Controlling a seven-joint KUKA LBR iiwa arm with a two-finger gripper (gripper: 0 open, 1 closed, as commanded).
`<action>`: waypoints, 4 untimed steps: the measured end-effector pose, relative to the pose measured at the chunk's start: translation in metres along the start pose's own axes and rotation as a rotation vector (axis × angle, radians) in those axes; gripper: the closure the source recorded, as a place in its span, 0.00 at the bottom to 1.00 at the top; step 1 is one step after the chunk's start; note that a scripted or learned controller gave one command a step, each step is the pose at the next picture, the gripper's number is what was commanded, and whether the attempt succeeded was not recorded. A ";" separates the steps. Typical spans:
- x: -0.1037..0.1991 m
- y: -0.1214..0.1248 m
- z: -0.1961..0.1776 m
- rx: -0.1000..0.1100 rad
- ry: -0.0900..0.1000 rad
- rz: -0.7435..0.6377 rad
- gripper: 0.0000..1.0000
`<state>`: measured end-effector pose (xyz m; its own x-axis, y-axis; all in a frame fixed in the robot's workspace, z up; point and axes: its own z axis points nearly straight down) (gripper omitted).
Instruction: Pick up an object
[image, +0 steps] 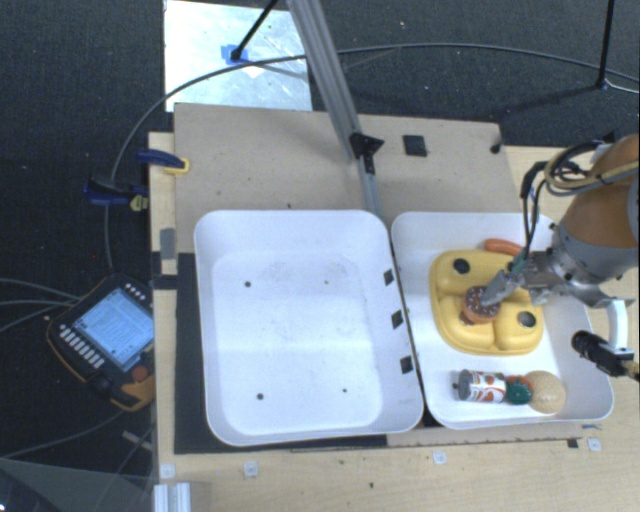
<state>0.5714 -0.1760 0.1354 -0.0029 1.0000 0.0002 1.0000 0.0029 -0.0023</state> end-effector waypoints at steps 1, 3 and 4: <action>-0.002 0.004 0.004 -0.017 -0.005 -0.001 0.00; 0.000 0.008 -0.068 -0.010 -0.002 -0.003 1.00; 0.000 0.009 -0.090 -0.007 -0.001 -0.004 1.00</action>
<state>0.5805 -0.1763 0.2259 -0.0065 1.0000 -0.0011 1.0000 0.0065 0.0044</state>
